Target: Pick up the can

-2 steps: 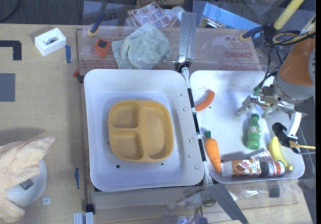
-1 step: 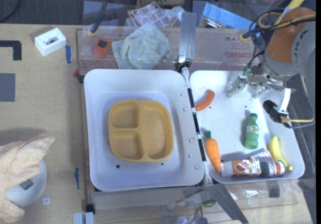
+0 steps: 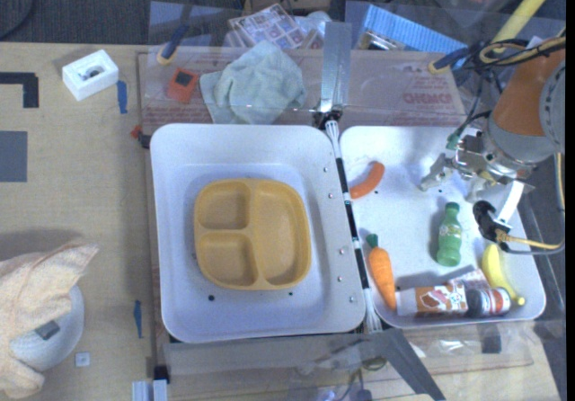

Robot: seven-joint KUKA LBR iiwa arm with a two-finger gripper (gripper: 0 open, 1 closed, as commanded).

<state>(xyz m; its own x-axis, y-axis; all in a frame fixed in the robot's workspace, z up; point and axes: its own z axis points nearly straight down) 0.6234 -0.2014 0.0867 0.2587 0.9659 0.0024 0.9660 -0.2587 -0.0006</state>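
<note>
Camera view: the arm reaches in from the right, with the tool hovering over the upper part of the right bin. I cannot tell whether the tool is released or clenched; nothing shows between its tips. The can lies on its side along the right bin's near edge, label up, well apart from the tool. A carrot lies just beside its left end, a banana just beside its right end, and a green bottle stands between can and tool. A sausage lies near the bin's left wall. The left bin holds a yellow divided plate.

Step, as I judge it: approach, no grasp yet. Next move calls for travelling toward the near edge, past the green bottle, turning the wrist to close across the can's width, then descending without nudging carrot or banana.
</note>
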